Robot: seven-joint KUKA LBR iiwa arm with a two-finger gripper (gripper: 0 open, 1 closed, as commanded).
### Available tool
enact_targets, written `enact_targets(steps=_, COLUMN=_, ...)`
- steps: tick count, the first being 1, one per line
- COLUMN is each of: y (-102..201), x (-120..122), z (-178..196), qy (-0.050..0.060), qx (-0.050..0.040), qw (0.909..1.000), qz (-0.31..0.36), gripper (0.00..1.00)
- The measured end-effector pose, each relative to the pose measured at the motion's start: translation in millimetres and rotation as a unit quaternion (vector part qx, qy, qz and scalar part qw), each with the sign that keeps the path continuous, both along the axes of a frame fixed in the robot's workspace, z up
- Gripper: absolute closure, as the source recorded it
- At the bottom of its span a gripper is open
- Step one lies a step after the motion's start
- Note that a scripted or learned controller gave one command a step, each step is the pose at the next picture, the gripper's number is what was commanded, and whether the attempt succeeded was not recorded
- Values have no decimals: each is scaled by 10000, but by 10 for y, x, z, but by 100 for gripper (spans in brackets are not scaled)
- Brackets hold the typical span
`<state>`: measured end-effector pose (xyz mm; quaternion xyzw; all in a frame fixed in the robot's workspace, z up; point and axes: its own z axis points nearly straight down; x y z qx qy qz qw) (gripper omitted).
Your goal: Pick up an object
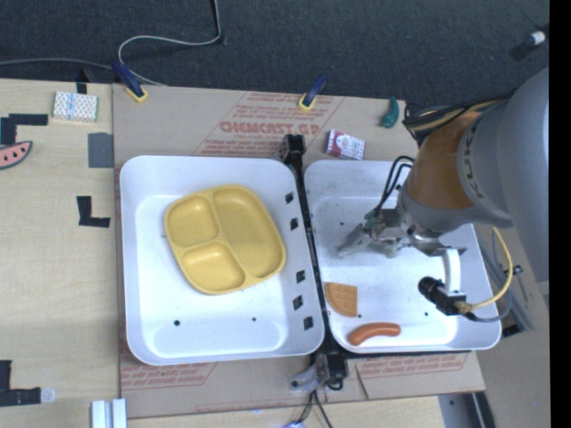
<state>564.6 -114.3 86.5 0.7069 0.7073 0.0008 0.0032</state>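
Although the arm's grey body with its orange band fills much of the right side of the frame, the pincer can be made out at centre-right, reaching leftward and low over the floor of the right bin; how far apart its tips stand cannot be told from this slanted look, and nothing is seen between them. It appears lowered over a bare stretch of the bin floor, which suggests a programmed descent toward a chosen spot rather than onto any particular item. Outward from the tips, the nearest candidates lie below them in the frame: a flat orange-brown piece like a cracker rests on the bin floor near the divider, and a small sausage lies further down, close to the bin's lower rim. Both are apart from the pincer, with the cracker the closer of the two. Across the divider, in the left bin, a yellow divided plate sits flat at centre-left, likely too broad to be an easy catch. As a judgement, a grasp on either food item would call for a shift toward the lower part of the frame first.
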Motion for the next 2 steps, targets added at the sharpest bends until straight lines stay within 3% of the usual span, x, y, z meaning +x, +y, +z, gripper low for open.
enact_targets(steps=1, y=170, x=-43, z=-1, qy=0, qx=0, qw=10000, qz=0, gripper=0)
enact_targets(steps=2, y=172, x=-41, z=94, qy=0, qx=0, qw=10000, qz=1, gripper=100)
